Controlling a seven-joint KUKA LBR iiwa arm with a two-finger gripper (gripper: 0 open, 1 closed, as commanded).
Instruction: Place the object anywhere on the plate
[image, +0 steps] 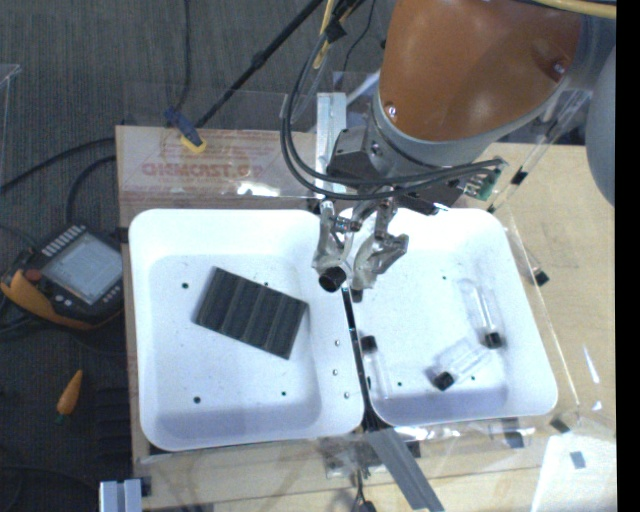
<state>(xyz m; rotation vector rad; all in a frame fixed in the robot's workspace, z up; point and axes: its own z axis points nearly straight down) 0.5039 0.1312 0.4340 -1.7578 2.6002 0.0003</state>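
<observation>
Parted a little, my jaws hang above the seam where the two shallow white bins meet, with nothing visible between the metal fingers (328, 262). They sit toward the far end of that seam, just below my orange-banded wrist (470, 60) and its loops of black cable (300, 165).

The dark grey ribbed rectangular plate (250, 312) lies flat on the floor of the left white bin (160, 300), turned at a slant, well apart from my jaws. In the right white bin (520, 300) I see two clear plastic tube-like pieces with black ends. One (478, 308) lies near the right wall. The other (455, 362) lies closer to the near wall, just beside the first. I cannot tell which of them is the object meant. A small black bit (367, 343) rests near the seam on that bin's side.

Beyond the bins, a brown cardboard sheet (215, 165) lies on the bench. Off to the left on the dark floor are a grey handheld pendant with an orange edge (75, 272) and a small orange item (68, 392).
</observation>
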